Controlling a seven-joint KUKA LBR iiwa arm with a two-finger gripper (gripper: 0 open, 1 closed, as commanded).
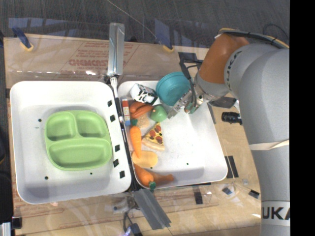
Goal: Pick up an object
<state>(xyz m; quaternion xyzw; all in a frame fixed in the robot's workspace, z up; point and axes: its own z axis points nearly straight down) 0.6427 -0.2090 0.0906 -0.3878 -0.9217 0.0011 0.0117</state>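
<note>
While the two-finger gripper point(188, 104) hangs low over the right white bin point(197, 151), a round teal plastic bowl point(172, 88) sits just beside it on its left, touching or nearly so; whether its jaws are parted cannot be told. Nearer lie an orange toy carrot point(150, 177), a pizza-slice toy point(155, 135) and a green rounded toy point(159, 113). Farther left, the other bin point(29, 102) holds a light-green divided plastic plate point(77, 139).

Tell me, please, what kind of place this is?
Probably a robot lab's grasping bench: a grey arm reaches over two white bins, one holding toy food, the other a green divided plate.
</note>
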